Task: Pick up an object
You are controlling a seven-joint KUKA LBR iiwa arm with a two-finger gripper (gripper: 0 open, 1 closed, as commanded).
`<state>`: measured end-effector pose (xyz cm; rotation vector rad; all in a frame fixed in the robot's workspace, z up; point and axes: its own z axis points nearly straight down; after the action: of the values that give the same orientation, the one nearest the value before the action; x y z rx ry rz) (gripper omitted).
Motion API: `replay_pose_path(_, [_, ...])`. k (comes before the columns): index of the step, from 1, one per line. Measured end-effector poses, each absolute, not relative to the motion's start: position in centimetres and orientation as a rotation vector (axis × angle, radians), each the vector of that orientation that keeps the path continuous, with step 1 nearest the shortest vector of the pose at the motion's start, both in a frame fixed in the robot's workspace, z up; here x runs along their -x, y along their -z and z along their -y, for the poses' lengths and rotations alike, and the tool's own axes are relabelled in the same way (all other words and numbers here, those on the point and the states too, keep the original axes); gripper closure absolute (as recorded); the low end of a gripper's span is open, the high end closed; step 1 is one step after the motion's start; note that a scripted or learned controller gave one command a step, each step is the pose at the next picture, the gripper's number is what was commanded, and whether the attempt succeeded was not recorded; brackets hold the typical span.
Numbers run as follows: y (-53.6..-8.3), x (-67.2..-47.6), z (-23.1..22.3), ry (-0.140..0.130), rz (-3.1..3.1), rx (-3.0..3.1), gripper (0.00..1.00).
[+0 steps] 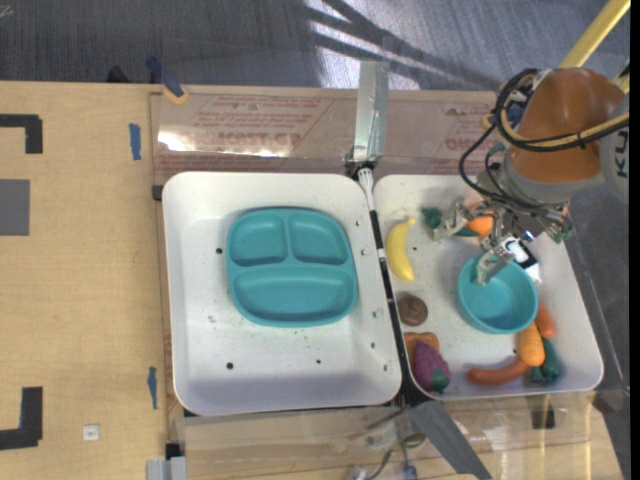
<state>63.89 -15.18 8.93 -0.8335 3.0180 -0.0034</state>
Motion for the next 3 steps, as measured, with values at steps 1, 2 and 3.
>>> replay_pose_path(1, [-9.1,-57.9,14.4,0.004,-3.009,0.864,0.00])
replay_pose_path(2, [-9.1,-61.0,9.3,0.006,-2.997,0.888,0.00])
replay_pose_path(3, [-10.8,-61.4,9.5,0.016,-2.988,0.880,1.00])
